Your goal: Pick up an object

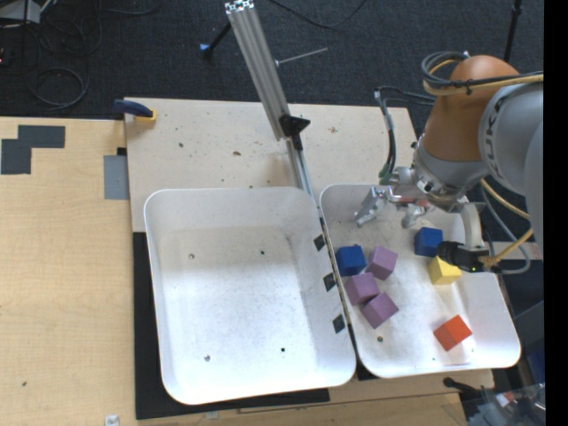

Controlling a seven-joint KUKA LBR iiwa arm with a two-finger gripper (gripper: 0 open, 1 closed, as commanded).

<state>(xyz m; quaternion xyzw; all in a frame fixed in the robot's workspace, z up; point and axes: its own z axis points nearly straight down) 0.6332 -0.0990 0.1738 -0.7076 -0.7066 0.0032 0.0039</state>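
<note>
gripper (390,207): fingers spread, nothing between, over right bin (497,349) at its 11 o'clock
blue cube (350,259): 7 o'clock of gripper, near
purple cubes (371,286): just beside blue cube, 4 o'clock

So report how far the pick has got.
Done: the gripper is over the back of the right bin, its open jaws holding nothing. In hand: it hangs above the bin floor, apart from the blocks. Left: the whole grasp and lift. Two blue blocks, three purple blocks, the yellow block and the orange block all lie in the bin.
</note>
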